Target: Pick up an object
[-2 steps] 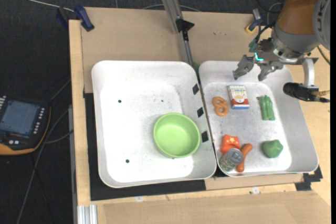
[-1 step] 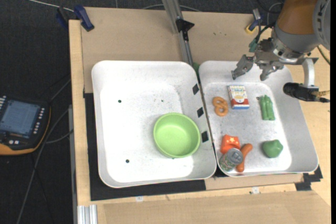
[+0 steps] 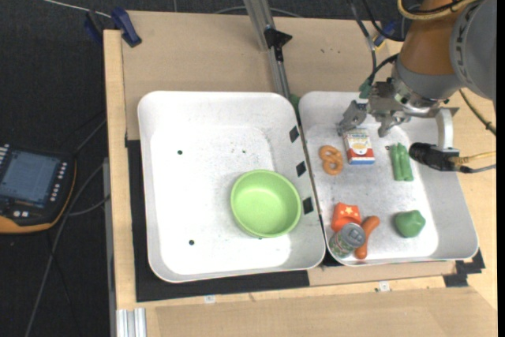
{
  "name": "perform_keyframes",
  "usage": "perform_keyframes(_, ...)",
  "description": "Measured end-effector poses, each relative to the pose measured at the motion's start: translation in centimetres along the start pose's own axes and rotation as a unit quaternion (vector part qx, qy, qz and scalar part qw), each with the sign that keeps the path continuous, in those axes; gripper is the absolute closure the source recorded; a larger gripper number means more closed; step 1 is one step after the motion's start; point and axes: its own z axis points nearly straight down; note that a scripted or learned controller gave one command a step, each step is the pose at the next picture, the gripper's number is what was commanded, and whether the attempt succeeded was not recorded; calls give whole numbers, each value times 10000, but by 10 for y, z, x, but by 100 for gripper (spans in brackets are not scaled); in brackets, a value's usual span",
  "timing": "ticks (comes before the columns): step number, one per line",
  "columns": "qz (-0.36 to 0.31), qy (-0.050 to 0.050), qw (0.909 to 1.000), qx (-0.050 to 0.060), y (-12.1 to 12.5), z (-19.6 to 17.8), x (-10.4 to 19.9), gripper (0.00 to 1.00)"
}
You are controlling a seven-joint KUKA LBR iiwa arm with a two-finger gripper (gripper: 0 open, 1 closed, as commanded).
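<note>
In the right bin (image 3: 442, 193), toward its far half: a small carton (image 3: 360, 147), white with red and blue print, lying flat on the bin floor. Directly over its far end, the hand (image 3: 371, 125), fingers (image 3: 351, 121) spread wide apart, one toward each side of the carton's far edge, not closed on it. Whether touching the carton or just above it, impossible to tell.

Just left of the carton, a brown pretzel (image 3: 331, 159), close beside it yet apart. To the right, two green pods (image 3: 402, 162) lying side by side, running near to far.

Nearer the front edge of the same bin: a green pepper (image 3: 409, 223) at the right and an orange block (image 3: 346, 213) well to its left. In the near left corner, a small tin can (image 3: 345, 241) with an orange carrot (image 3: 366, 236) against its right side.

Above the hand, the arm (image 3: 430, 43), grey with an orange band, reaching in from the far right.

In the left bin (image 3: 181, 130), a lime-green bowl (image 3: 265, 203), upright, toward the near right corner. Both bins side by side on the pale wooden worktop (image 3: 197, 51).
</note>
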Motion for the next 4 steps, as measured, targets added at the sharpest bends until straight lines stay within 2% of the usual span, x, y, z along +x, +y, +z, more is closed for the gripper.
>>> perform_keyframes(1,3,-1,10000,2,2,47,-8,0)
perform_keyframes(2,2,-6,10000,-23,3,62,-8,0)
perform_keyframes(3,-1,-3,10000,-32,3,51,-8,100)
perform_keyframes(4,-1,-6,10000,-45,13,-7,-8,100)
